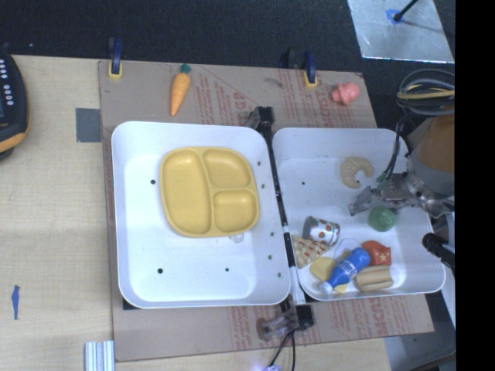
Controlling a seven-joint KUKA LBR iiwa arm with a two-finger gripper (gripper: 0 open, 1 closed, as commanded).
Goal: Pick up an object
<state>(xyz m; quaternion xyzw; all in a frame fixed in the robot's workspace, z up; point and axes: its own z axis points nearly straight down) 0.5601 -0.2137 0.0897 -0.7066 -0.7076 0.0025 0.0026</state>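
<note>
The grey arm's two-finger gripper [370,201] hovers in the right-hand shallow white bin [309,141], spread wide and holding nothing. Just beside it sits a small green ball [381,219]. It seems mid-approach; next, lower and close.

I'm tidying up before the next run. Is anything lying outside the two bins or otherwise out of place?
Yes. A toy carrot lies on the cardboard mat behind the left bin, and a small pink toy sits on the mat behind the right bin. The other toys lie inside the right bin, and the yellow divided plate sits in the left bin.
</note>
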